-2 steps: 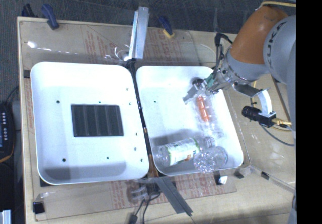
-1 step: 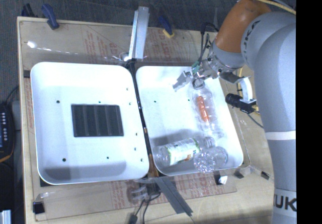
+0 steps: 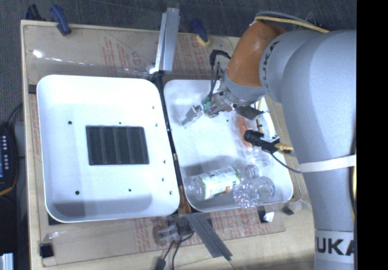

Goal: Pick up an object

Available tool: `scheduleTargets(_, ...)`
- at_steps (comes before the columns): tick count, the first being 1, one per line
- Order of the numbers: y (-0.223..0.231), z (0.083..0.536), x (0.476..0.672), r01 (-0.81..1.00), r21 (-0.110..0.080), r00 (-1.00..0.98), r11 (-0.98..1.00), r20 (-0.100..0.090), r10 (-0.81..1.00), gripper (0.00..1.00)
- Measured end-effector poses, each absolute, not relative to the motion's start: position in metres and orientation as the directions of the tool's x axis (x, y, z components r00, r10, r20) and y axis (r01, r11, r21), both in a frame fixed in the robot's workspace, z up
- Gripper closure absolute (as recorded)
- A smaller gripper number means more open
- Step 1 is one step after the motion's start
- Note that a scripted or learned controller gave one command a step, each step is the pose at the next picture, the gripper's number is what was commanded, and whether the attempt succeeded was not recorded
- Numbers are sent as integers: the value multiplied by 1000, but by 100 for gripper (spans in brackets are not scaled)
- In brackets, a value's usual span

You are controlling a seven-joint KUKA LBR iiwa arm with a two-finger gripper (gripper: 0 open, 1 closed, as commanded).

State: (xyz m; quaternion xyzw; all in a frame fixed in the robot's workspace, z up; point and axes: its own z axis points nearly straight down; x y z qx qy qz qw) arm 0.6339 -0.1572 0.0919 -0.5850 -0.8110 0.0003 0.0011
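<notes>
Here, in the camera view, two shallow white bins are seen side by side on a wooden bench (image 3: 91, 229). The left bin (image 3: 57, 102) carries a dark ribbed rectangular panel (image 3: 117, 145) near its centre. The right bin (image 3: 182, 96) lies just beside it, at three o'clock from the left one, and a slanted metal bar (image 3: 167, 38) rises at twelve o'clock above the seam between them.

The grey arm (image 3: 315, 99) is seen reaching in from three o'clock, its orange band (image 3: 251, 53) lying above the wrist. The gripper (image 3: 193, 115) is held over the upper part of the right bin, pointing toward eight o'clock. Nothing is seen between its fingers, but whether they are spread or closed cannot be told at this size.

In the right bin, a clear plastic bottle with a green and white label (image 3: 217, 182) is laid on its side along the six o'clock wall, apart from the gripper. Just beside it, at four o'clock from it, a crumpled clear plastic item (image 3: 254, 190) is seen; whether the two touch cannot be told. An orange object (image 3: 242, 125) is partly hidden under the wrist at the three o'clock side of the bin.

Blue clamps (image 3: 60, 20) are fixed along the twelve o'clock edge of the bench.
</notes>
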Motion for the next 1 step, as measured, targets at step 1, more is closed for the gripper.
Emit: scheduleTargets(1, -185, 197, 556, 993, -1, -115, 115, -1, 993, 0)
